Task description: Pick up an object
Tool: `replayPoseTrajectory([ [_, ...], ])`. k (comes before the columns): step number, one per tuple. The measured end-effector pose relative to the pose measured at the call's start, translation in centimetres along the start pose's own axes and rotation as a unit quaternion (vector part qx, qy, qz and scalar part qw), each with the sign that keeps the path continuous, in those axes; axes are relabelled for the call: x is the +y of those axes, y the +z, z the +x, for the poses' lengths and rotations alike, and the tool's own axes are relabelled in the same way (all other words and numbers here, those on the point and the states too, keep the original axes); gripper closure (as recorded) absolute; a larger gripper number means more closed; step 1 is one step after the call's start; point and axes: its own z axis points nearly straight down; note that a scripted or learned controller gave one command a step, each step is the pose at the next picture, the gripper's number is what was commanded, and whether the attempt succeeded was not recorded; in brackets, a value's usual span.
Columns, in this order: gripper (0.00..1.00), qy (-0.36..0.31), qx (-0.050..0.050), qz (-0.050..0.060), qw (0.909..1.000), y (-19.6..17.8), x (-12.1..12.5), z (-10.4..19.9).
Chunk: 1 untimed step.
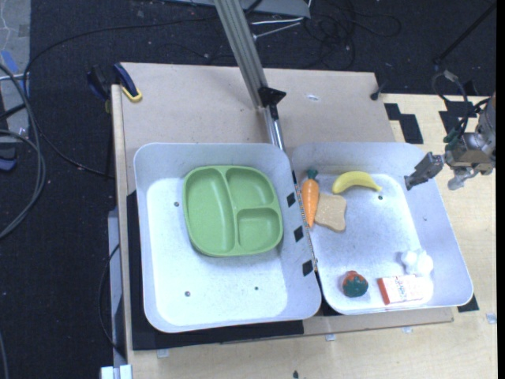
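On the worktop the left bin carries a green divided plate, lying flat near the bin's middle and well apart from everything else. It looks like somewhere to put things rather than a thing to lift.

The right bin holds the candidates for picking. A toy carrot lies along its left wall, touching a slice of toast just beside it. A banana curves above the toast, near it. Toward the lower edge sits a small red-and-green fruit, and to its right a red-and-white box with a white crumpled lump just above it. These lie loosely scattered, so most have free space round them for a grasp.

At the far right the gripper hangs beyond the bin's upper right corner, over its rim rather than over any object. Its jaws stand apart with nothing between them, so no object is picked yet.
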Motion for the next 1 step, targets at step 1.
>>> replayPoseTrajectory([
  [1,0.00,0.001,0.001,0.003,1.0000,6.38,0.24,-0.04],
])
